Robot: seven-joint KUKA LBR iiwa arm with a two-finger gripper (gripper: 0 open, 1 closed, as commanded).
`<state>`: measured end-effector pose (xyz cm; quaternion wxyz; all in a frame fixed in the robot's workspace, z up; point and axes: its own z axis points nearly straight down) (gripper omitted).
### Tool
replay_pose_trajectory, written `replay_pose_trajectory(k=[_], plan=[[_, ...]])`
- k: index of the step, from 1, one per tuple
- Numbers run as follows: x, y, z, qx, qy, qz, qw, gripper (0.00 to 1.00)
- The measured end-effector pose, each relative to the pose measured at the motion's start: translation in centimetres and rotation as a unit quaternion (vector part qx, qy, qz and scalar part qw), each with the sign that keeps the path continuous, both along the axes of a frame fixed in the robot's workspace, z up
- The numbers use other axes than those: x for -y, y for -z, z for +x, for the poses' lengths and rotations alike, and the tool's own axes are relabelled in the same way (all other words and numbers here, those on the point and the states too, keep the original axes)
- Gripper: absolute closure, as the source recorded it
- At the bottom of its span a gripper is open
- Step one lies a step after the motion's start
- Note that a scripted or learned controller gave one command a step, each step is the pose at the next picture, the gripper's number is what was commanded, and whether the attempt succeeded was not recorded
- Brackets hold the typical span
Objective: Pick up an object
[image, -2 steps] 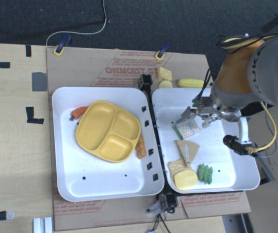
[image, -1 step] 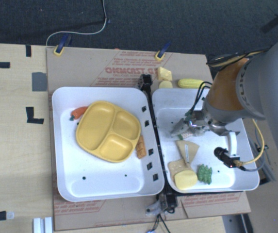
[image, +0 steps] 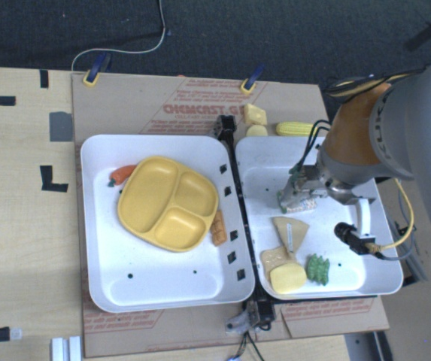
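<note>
The gripper (image: 299, 198) is seen low over the floor of the right-hand white bin (image: 269, 159), at the end of the grey arm (image: 407, 130) with its orange band (image: 353, 130), which enters from the right. Whether anything is held cannot be told from this view, and the state of the gripper cannot be judged. Just below the gripper a pale wedge-shaped piece (image: 290, 232) lies on the bin floor, apart from the gripper. Further below, near the bin's front wall, a tan piece (image: 274, 257) and a yellow rounded piece (image: 287, 278) lie touching one another, with a green leafy piece (image: 318, 268) just to their right. To the lower right of the gripper a black fitting with a yellow cable (image: 359, 240) hangs from the arm. Above the gripper, outside the bin on the cardboard-covered worktop (image: 162, 104), a yellow corn cob (image: 293, 128) and two small pale yellow pieces (image: 255, 116) are seen. To the left of the gripper, in the left-hand white bin (image: 98, 224), a yellow divided plate (image: 168, 202) lies flat, with an orange carrot-like piece (image: 122, 174) at its far left edge and a small brown piece (image: 218, 229) at its near right edge.
</note>
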<state>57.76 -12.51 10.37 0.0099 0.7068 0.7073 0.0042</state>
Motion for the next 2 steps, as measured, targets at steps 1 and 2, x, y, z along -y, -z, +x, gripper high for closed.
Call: replay_pose_trajectory(k=[1,2], plan=[[0.0,0.1,0.0,-0.001,0.0,0.0004,1.0,0.0],[-1.0,1.9,-8.0,-0.01,0.001,0.0038,0.9999,0.0]])
